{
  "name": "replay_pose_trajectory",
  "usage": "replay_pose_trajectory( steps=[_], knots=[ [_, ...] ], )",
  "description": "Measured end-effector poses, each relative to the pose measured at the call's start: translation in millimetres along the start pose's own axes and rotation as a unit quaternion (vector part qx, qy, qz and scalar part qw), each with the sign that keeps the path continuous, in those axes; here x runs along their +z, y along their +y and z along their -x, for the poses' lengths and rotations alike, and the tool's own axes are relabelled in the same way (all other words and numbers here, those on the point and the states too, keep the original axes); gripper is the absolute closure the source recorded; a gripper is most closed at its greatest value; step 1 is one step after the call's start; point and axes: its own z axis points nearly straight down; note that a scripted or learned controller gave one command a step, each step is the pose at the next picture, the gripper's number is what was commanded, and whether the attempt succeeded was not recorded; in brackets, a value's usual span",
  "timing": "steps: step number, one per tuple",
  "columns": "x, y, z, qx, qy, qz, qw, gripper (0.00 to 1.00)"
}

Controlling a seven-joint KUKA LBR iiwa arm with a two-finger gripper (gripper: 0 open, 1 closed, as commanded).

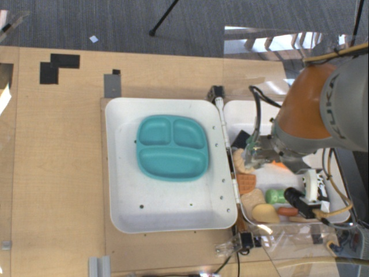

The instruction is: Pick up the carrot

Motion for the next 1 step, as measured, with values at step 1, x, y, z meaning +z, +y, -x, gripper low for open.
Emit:
replay_pose_trajectory(
  steps=[1],
  knots=[
    [-12.2, -3.1, -77.3, 0.093, -0.003, -0.003, 0.9957, 1.0]
  ],
)
